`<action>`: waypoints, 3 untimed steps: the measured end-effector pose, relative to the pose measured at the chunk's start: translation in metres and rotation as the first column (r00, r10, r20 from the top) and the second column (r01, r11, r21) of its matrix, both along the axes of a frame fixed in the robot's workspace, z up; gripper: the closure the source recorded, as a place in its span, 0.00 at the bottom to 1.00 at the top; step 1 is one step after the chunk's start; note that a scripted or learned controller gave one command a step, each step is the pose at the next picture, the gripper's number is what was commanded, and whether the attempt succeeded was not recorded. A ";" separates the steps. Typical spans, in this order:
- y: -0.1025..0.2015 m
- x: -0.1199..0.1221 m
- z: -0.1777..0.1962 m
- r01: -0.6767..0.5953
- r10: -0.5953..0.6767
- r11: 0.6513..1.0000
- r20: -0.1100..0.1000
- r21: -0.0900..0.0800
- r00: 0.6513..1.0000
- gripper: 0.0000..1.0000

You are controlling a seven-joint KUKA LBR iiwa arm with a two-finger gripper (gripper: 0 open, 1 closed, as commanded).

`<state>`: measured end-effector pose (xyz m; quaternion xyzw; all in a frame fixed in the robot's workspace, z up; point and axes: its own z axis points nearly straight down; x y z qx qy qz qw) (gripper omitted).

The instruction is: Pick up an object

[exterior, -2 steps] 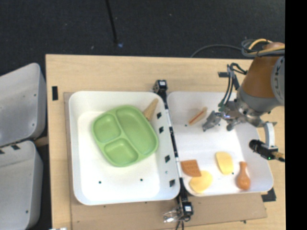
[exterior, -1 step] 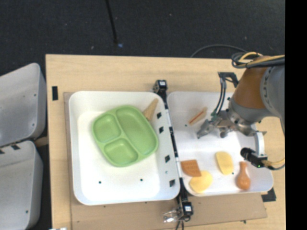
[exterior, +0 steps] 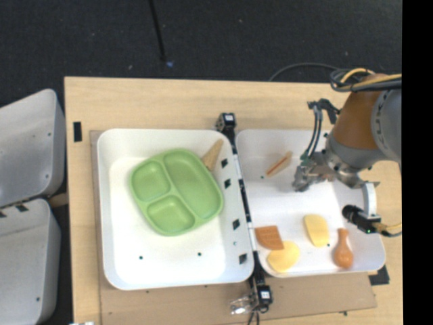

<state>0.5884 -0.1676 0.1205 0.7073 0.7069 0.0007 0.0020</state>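
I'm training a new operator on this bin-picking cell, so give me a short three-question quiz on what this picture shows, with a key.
1. True or false: the green divided plate lies in the right bin.
2. Which item lies closest to the claw? A) the thin orange stick B) the orange drumstick-shaped piece C) the brown square piece
3. Fill in: the cone-shaped tan piece rests against the plate's upper ____ edge.

Key
1. False; it lies in the left bin.
2. A.
3. Right.
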 end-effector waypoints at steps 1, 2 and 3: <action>0.004 0.007 0.062 -0.004 0.004 1.000 0.004 0.000 1.000 1.00; 0.003 0.009 0.116 -0.005 0.005 1.000 0.004 0.000 1.000 1.00; 0.002 0.010 0.171 -0.005 0.005 1.000 0.004 0.000 1.000 1.00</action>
